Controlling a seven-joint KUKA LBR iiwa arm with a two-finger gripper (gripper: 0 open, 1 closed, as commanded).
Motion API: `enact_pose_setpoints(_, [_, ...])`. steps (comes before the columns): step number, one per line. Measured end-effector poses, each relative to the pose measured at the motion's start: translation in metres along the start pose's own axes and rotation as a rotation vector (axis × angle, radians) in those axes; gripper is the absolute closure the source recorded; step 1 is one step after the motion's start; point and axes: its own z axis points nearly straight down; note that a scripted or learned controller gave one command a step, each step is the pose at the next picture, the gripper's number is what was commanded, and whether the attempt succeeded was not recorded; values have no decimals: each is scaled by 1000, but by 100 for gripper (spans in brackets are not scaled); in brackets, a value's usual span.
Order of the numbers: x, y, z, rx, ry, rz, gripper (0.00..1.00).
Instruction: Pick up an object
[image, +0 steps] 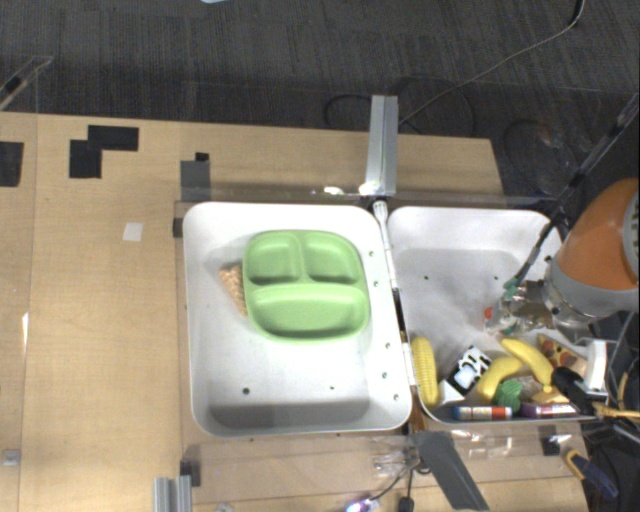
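My gripper (512, 308) hangs low over the right bin (450, 250), near its right side, below the arm's orange band (605, 240). Just in front of it lies a heap of objects: a yellow banana (528, 358), a second yellow curved piece (497, 377), a small green item (510, 392), a black-and-white block (467, 367), an ear of corn (425, 368) and markers (490, 411) along the front wall. The gripper's tip is beside the banana's upper end. I see nothing between its tips.
The left bin (210, 350) holds a green divided plate (303, 283) with a tan item (233, 287) poking out at its left edge. A metal post (382, 140) stands behind the wall between the bins. Cables run at the far right.
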Motion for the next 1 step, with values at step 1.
enact_pose_setpoints(1, [67,27,-118,18,-4,113,100])
